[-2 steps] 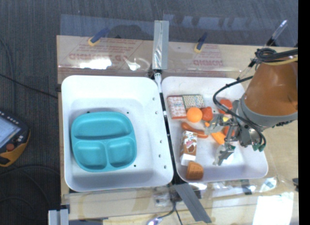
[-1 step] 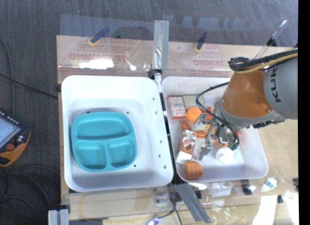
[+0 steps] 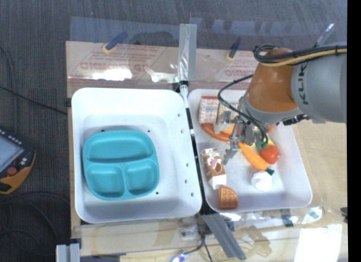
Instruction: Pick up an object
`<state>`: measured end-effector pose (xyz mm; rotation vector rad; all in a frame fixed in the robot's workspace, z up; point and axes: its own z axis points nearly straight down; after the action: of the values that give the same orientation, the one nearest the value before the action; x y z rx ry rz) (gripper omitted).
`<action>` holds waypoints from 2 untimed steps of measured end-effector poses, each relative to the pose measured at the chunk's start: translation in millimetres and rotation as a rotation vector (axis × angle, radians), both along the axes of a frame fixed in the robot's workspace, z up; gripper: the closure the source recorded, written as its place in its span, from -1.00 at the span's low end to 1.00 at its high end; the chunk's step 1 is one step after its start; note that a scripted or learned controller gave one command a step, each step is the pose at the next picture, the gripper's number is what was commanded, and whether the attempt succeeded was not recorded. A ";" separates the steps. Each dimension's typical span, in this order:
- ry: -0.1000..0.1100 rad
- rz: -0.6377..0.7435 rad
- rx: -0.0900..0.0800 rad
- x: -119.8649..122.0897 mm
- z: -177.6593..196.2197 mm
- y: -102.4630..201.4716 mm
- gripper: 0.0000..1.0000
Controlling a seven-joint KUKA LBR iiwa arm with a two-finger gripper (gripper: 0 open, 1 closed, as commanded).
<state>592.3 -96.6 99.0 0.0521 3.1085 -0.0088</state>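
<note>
The claw (image 3: 241, 138) was down low in the right bin (image 3: 299, 193), right over the toy carrot (image 3: 252, 156). Honestly couldn't tell whether it was clenched or released; too much cable and metal in the way.

The carrot was crowded, and that's where I'd expect trouble. A red tomato-looking piece (image 3: 271, 153) touched it on the far side from the left bin (image 3: 135, 100), a small box (image 3: 208, 109) sat just beyond it toward the back, a brown-and-white snack packet (image 3: 214, 163) lay beside it toward the divider, and a waffle piece (image 3: 228, 197) was nearer the front. A closing claw could nudge a neighbour or pinch two things, and the smooth carrot would probably squirt out.

Left of the carrot's bin, a teal divided plate (image 3: 119, 162). Both bins sat on a desk (image 3: 327, 142) over dark carpet (image 3: 34, 29).
</note>
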 end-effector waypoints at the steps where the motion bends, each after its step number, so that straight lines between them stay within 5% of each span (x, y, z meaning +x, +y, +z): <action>1: -0.004 0.002 0.000 1.2 10.0 1.9 1.00; 2: 0.027 0.038 0.003 57.4 159.2 8.9 1.00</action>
<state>649.7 -87.7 258.2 -0.0073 3.1363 -0.0040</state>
